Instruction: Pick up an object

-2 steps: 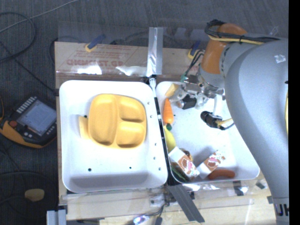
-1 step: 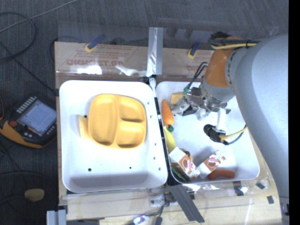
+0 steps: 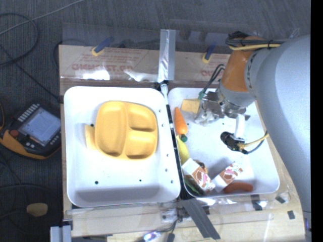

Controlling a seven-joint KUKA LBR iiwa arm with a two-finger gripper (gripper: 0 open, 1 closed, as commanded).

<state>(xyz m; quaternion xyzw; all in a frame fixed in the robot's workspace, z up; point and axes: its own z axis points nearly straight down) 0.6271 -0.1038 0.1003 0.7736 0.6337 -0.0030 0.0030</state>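
White plastic forms the two shallow bins on the worktop (image 3: 116, 59), and the right bin (image 3: 262, 178) serves as the landmark here. The grey arm (image 3: 287, 84) with its orange band reaches into that bin's far half, and the hand (image 3: 208, 110) sits low over the bin floor near the far-left corner; whether it is open or closed cannot be told, since the wrist and cabling cover it. Just to the left of the hand, in the bin's far-left corner, lies a pale yellow block (image 3: 190, 105), close to the hand, though contact cannot be judged. Along the bin's left wall lies an orange carrot (image 3: 180, 121), and below it a yellow banana-like piece (image 3: 182, 146) beside the same wall. Toward the bin's near edge sit two small printed cartons, one carton (image 3: 198, 174) near the left wall and the other carton (image 3: 231, 173) further right, with a red sausage-shaped item (image 3: 238, 187) at the near wall. A green object (image 3: 191, 187) peeks out under the left carton. Left of the right bin, the left bin (image 3: 75, 185) holds a yellow divided tray (image 3: 126, 129). Further left, off the worktop, a handheld control pendant (image 3: 33, 130) lies on the dark floor.
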